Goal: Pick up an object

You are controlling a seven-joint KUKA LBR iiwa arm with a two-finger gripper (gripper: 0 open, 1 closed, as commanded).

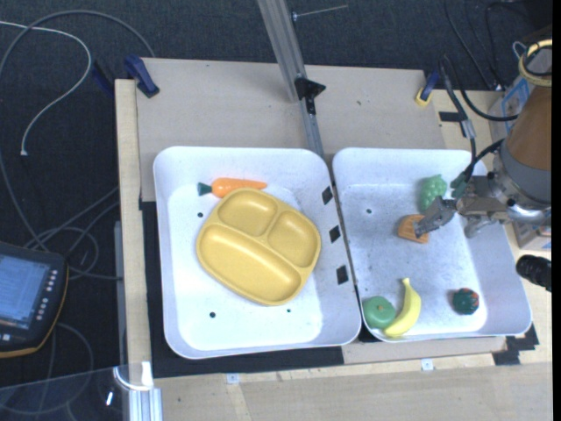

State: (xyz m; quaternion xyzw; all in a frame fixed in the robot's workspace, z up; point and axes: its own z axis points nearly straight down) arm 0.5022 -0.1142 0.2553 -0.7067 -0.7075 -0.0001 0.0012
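1. Lying in the right bin (491,261), a small orange-brown object (410,229) sits near the middle of that bin's floor, left of centre.
2. One dark finger (431,220) of the claw (443,215) reaches over the orange-brown object's right edge; whether it touches the object cannot be told from this slanted view.
3. How wide the claw stands cannot be told, since its second finger is not clearly separable from the grey wrist behind it.
4. A green leafy toy (431,189) rests just above the claw, toward the bin's far side.
5. The arm (530,156) enters from the right, its orange band above the grey wrist.
6. Along the right bin's near wall lie a green apple (379,311) and a yellow banana (404,307), touching each other.
7. A small red-and-green fruit (465,301) sits apart from them in the near right corner.
8. The left bin (175,235) holds a yellow divided plate (259,246), tilted, with three compartments.
9. An orange carrot (235,185) with a green top lies just beyond the plate's far rim.
10. Both bins rest on a pale desk (219,103), with a slanted metal pole (280,24) rising behind them.
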